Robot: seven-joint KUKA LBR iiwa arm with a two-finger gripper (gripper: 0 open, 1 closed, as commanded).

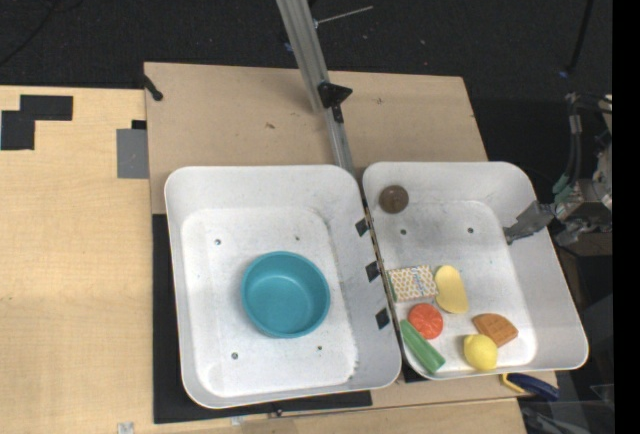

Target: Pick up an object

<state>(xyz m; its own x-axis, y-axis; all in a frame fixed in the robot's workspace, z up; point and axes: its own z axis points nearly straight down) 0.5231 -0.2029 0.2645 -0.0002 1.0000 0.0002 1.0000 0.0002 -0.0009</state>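
Wooden bench [80, 222] bearing 2 white bins [200, 212]

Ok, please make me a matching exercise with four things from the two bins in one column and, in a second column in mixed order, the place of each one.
Things:
1. teal bowl
2. brown disc
3. yellow lemon
4. green vegetable

Places:
A. far left corner of the right bin
B. near edge of the right bin, beside the brown bread piece
C. middle of the left bin
D. near left part of the right bin, below the red tomato

Pairs: 1-C, 2-A, 3-B, 4-D
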